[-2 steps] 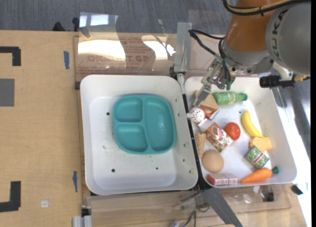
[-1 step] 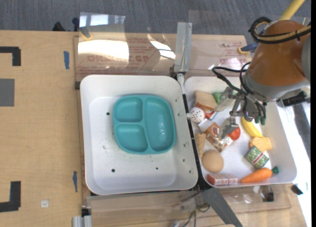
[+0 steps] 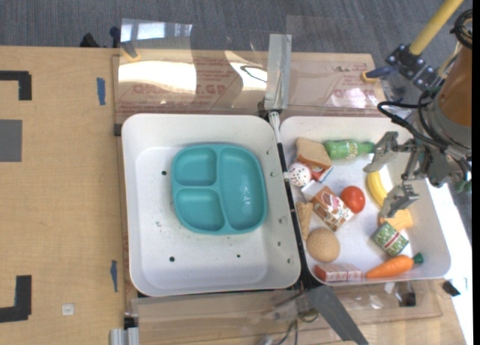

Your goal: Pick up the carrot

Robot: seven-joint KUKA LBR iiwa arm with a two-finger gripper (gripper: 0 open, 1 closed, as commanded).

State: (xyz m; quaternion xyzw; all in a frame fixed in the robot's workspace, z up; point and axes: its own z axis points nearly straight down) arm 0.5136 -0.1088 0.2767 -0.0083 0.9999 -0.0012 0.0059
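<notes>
Two white bins side by side on the bench (image 3: 52,186). In the left bin (image 3: 142,208), a teal divided plate (image 3: 220,188), flat and about central. In the right bin (image 3: 435,238), a crowd of toy food. Carrot (image 3: 390,267) down at the near right of that bin, lying on its side close to the near rim, orange body pointing left, green top to the right. Just beyond it, a small green can (image 3: 390,239), with a yellow wedge (image 3: 399,220) touching the can's far side. Banana (image 3: 377,186) farther back, tomato (image 3: 353,199) just left of it. Green bottle (image 3: 349,148) on its side at the far end. Small carton (image 3: 332,209) mid-bin, tan round bun (image 3: 323,244) nearer. Hand (image 3: 396,175) over the right half of the right bin, reaching in from the right, fingers spread open with one fingertip (image 3: 382,152) toward the far side and the other nearer, by the wedge. Nothing between them. Banana under the gap between the fingers. Carrot well clear of the hand, nearer the camera, past the can.
</notes>
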